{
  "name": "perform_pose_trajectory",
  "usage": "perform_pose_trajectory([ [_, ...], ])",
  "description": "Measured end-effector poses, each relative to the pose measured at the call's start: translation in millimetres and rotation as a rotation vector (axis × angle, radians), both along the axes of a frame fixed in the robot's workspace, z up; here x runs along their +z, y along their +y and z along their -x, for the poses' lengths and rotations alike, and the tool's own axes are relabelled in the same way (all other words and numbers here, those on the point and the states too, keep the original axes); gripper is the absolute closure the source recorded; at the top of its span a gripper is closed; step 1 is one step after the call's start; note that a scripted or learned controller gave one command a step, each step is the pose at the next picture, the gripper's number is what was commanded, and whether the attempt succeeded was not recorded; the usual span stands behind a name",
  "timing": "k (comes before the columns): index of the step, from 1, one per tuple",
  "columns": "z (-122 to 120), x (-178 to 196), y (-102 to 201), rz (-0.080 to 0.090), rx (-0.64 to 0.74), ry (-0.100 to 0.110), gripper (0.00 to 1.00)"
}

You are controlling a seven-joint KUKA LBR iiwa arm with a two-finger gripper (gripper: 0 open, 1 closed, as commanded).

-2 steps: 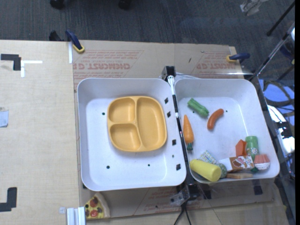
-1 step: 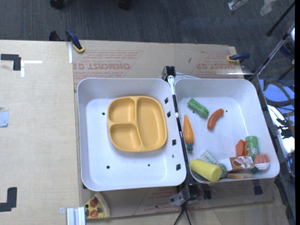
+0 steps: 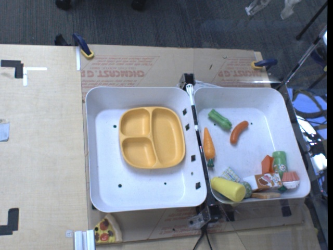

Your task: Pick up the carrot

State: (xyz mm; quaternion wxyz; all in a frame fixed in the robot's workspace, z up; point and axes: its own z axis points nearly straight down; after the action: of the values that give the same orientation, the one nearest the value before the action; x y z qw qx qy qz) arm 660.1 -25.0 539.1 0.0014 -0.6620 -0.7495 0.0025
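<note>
The carrot (image 3: 208, 145) is orange with a small green tip. It lies in the right bin (image 3: 278, 100), lengthwise against that bin's left wall, green end toward the front. My gripper (image 3: 271, 5) hangs at the top edge of the view, far behind the bins and over the dark floor. It is open, with nothing between its pale fingers (image 3: 255, 6), and it stands well away from the carrot.
In the right bin also lie a green pickle (image 3: 219, 119), a red-orange sausage (image 3: 239, 131), a yellow cylinder (image 3: 229, 189) and several small food packs (image 3: 273, 176) at the front right. The left bin (image 3: 99, 155) holds a yellow divided plate (image 3: 152, 137).
</note>
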Motion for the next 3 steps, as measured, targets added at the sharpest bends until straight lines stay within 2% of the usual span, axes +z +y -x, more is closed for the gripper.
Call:
perform_pose_trajectory([
  [1, -0.1, 0.3, 16.6, 0.0, 0.104, -0.001, 0.0],
  [2, 0.0, 0.7, 13.5, 0.0, 0.029, -0.002, 0.0],
  [3, -0.1, 0.5, 24.4, 0.0, 0.148, -0.001, 0.0],
])
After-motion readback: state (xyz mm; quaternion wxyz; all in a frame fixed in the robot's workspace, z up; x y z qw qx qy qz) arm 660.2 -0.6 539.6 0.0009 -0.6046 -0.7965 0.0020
